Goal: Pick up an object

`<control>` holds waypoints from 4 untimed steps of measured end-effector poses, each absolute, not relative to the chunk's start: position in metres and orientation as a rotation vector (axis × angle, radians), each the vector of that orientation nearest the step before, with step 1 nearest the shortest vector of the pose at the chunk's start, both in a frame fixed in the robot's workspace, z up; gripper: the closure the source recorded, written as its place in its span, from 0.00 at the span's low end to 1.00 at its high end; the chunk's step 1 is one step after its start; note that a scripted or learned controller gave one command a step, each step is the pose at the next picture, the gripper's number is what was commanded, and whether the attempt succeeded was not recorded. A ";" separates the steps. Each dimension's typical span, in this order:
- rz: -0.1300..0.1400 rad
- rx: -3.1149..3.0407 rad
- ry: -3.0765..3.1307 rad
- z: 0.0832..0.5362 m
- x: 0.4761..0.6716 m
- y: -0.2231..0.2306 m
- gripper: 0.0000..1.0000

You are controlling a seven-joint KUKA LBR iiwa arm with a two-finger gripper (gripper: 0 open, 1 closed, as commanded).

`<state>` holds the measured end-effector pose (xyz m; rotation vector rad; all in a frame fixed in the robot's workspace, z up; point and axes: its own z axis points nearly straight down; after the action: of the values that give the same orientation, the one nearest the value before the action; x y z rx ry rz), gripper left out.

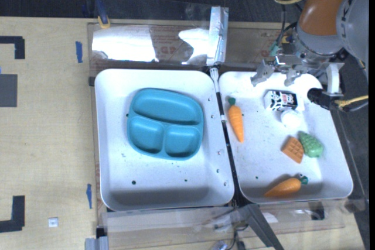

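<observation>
Hovering over the right bin (pixel 337 143), claw (pixel 275 70) with fingers spread apart, nothing gripped, black-and-white printed object (pixel 282 100) just below it, print too small to be read, carrot (pixel 235 120) nearby.

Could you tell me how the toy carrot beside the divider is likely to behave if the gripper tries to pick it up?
The toy carrot looks like smooth moulded plastic, so probably stiff, light and somewhat slippery. Its round, tapered body lies flat on the right bin floor, so a nudge may roll or swing it.
</observation>
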<state>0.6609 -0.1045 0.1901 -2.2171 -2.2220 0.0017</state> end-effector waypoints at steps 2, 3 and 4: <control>-0.022 -2.086 -2.388 0.117 0.656 -0.169 0.00; -0.022 -2.086 -2.387 0.117 0.656 -0.169 0.00; -0.008 -2.113 -2.340 0.091 0.671 -0.170 0.00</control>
<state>0.6705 -0.1695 0.0911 -2.1134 -2.3404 -0.0083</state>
